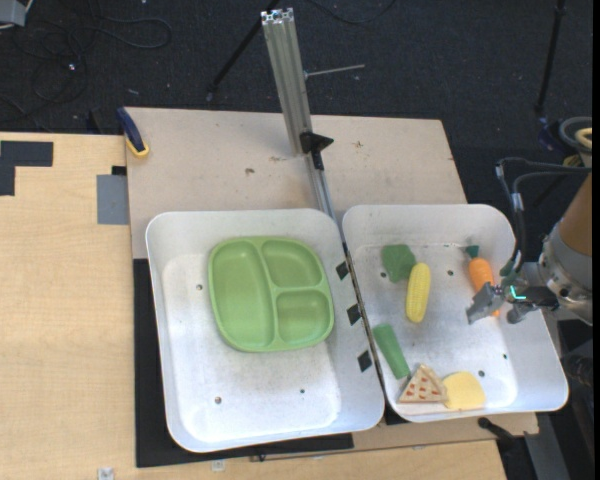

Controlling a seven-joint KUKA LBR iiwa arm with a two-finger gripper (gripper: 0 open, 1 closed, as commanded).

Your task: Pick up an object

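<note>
Plate lay in left bin; corn, carrot and waffle lay in right bin.

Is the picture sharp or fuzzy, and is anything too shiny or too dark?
Camera view: a bit soft; small toys like the corn lack crisp edges. Light is even, shadows faint. The white bins look bright with no harsh glare; the floor behind is dark. The gripper looks blurry.

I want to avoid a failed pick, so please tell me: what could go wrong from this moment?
1. The hand hovers beside the carrot, near the right bin's wall; it may bump the wall or only nudge the carrot.
2. The waffle piece and the yellow piece touch, so grasping one could drag the other.
</note>
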